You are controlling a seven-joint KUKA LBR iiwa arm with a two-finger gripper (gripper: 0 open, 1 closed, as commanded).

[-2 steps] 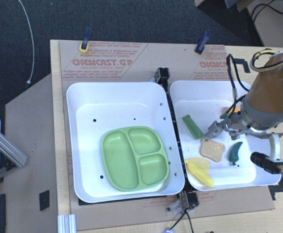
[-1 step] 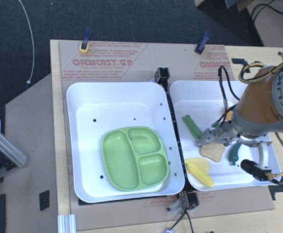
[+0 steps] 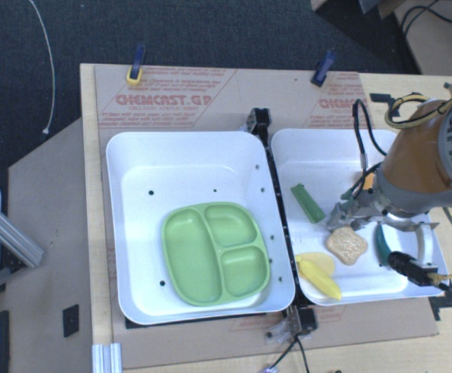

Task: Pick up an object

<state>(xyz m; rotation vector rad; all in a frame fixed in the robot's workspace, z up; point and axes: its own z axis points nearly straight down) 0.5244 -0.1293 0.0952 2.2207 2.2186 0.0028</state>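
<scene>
I see the gripper (image 3: pixel 349 217) low in the right bin (image 3: pixel 319 142), just above the tan sponge (image 3: pixel 346 246); I cannot tell its state. Green stick (image 3: pixel 307 203) lies beside it, banana (image 3: pixel 319 277) nearer the front

Fixed overhead view, slanting down on both bins (image 3: pixel 125 208).
</scene>
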